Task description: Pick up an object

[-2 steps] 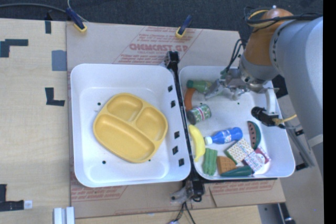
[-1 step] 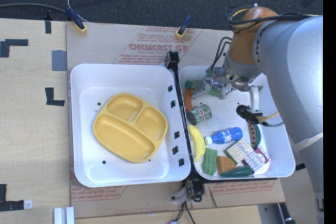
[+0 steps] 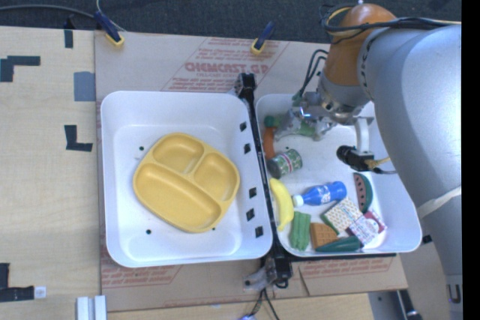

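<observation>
My gripper (image 3: 307,118) is low over the far end of the right bin (image 3: 409,225), under the grey arm with its orange band. A small green item (image 3: 294,128) lies right beside it, and I cannot tell whether they touch. Just nearer the camera, a green can (image 3: 286,161) lies on its side, with an orange carrot-like piece (image 3: 268,141) by the bin's left wall. Further forward are a yellow banana (image 3: 281,203), a blue bottle (image 3: 323,194) and a watermelon slice (image 3: 364,192).
The left bin (image 3: 120,161) holds a yellow divided plate (image 3: 186,180). At the near end of the right bin, a green vegetable (image 3: 300,230), crackers (image 3: 341,216), a dark green pepper (image 3: 342,243) and a pink packet (image 3: 369,225) crowd together. A black divider (image 3: 251,139) separates the bins.
</observation>
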`<state>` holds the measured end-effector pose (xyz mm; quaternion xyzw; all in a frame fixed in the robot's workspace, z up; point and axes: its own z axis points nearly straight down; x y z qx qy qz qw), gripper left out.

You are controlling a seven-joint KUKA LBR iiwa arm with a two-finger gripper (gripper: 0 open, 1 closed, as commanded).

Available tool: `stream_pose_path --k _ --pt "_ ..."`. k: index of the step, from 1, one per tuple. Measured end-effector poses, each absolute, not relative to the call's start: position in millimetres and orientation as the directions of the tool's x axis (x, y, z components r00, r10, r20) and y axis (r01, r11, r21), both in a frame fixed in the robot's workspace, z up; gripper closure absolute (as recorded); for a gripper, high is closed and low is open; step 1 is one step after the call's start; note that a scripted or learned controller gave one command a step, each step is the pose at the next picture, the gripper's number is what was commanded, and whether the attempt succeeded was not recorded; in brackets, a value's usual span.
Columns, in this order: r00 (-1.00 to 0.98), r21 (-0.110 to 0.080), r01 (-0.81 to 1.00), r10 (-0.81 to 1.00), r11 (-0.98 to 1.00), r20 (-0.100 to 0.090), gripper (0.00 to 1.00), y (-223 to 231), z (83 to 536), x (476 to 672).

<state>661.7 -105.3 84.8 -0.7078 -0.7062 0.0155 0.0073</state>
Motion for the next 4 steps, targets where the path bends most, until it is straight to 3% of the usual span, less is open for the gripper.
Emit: stream_pose_path --k 1,2,3,4 --pt "0.004 -0.007 1.000 1.000 -0.004 -0.013 0.00 -102 85 652.0" --pt "0.002 0.002 1.000 1.000 -0.002 -0.007 0.00 -98 86 618.7" --pt "0.002 0.001 1.000 1.000 -0.002 -0.005 1.00 -97 95 618.8" --pt "0.002 0.001 1.000 1.000 -0.002 -0.005 0.00 -97 95 618.8"
